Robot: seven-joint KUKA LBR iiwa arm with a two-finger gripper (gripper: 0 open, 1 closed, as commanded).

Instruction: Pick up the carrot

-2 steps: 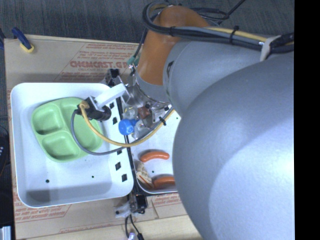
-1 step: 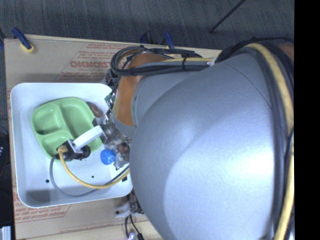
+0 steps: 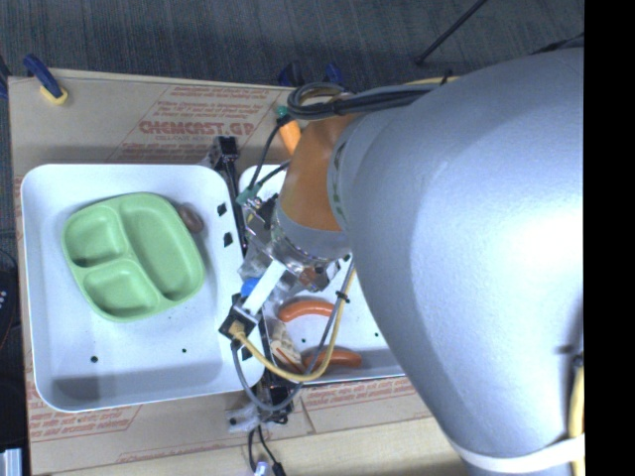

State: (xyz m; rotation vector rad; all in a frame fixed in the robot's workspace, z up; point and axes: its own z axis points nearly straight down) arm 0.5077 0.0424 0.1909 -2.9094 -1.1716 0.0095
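An orange, slightly curved piece that looks like the carrot (image 3: 309,310) lies in the right bin (image 3: 375,337), just below my gripper (image 3: 296,278). A second orange-red long piece (image 3: 340,358) lies nearer the bin's front wall, partly behind a yellow cable. The gripper hangs low over the right bin's left part, right above the first orange piece. The wrist and its cables hide the gripper's tip. The big grey arm covers most of the right bin.
The left bin (image 3: 60,365) holds a green divided plate (image 3: 134,256) with a small brown object (image 3: 190,219) at its far right edge. Black and yellow cables (image 3: 260,350) loop over the wall between the bins. A blue clamp (image 3: 45,77) sits at the bench's far left corner.
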